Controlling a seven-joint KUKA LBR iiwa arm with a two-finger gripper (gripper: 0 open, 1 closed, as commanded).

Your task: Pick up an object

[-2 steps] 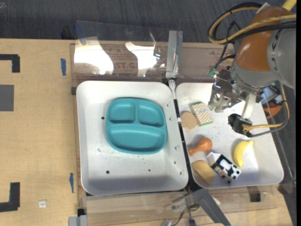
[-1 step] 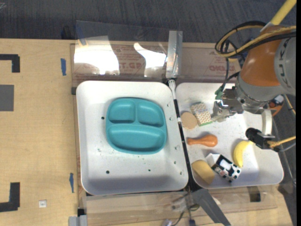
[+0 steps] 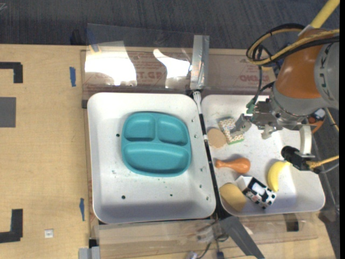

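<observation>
The pincer (image 3: 253, 122) hangs over the right bin (image 3: 312, 198), near its far edge; whether it is wide or narrow I cannot tell. Just beside it, toward the bins' shared wall, lies a patterned block (image 3: 233, 129) touching a tan round piece (image 3: 216, 138). Best to descend squarely over the block, clear of the neighbour. An orange drumstick-shaped toy (image 3: 235, 164) and a banana (image 3: 276, 174) lie nearer the front edge.

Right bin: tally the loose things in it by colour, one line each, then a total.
Right bin:
Yellow: 2, the banana and the rounded yellow piece
Orange: 1, the drumstick-shaped toy
Tan: 1, the round piece
Patterned white: 1, the speckled block
Black and white: 1, the small toy
Total: 6
</observation>
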